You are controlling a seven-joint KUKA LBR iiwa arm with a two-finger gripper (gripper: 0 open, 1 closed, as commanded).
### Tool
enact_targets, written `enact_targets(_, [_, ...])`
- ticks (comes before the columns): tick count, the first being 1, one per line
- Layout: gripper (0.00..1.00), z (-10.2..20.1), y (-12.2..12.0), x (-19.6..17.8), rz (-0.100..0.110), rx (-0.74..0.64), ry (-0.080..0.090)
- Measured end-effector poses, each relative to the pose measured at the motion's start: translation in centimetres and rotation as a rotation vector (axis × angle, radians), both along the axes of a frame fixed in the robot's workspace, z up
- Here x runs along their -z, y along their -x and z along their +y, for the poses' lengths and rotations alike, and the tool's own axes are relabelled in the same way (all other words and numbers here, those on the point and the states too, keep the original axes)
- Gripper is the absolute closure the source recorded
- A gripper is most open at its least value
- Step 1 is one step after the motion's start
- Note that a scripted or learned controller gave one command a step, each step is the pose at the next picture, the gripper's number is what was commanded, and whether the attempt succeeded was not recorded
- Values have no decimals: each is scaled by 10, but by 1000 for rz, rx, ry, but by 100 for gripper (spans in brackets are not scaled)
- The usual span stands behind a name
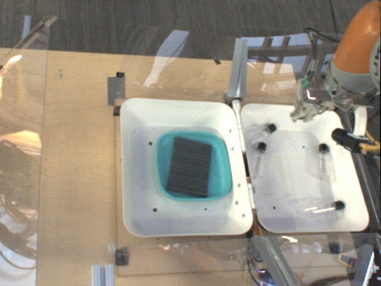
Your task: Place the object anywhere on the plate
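Note:
A dark grey ribbed rectangular block [190,167] lies flat on the teal plate [221,159], well inside its rim. The plate sits in the middle of the left white bin [137,177]. My gripper [306,109] hangs over the far edge of the right bin [292,216], well to the right of the plate and apart from the block. Nothing can be seen in it. The arm's orange band [357,37] is at the top right.
Several clear tubes with black caps lie in the right bin, among them one [260,149] near its left wall, one [323,154] to the right and one [324,207] near the front. A metal post [238,70] stands behind the gap between the bins.

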State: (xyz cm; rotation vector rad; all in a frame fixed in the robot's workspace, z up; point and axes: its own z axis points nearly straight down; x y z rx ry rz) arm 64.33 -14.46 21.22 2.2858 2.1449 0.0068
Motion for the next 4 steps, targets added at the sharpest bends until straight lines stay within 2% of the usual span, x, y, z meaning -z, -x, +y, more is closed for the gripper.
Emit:
enact_targets(1, [100, 51, 70, 59, 5, -224, -1])
enact_targets(2, [100, 114, 143, 18, 2, -465, 0])
enact_targets(3, [0, 114, 143, 18, 2, -465, 1])
enact_targets(4, [0, 55, 82, 79, 2, -578, 2])
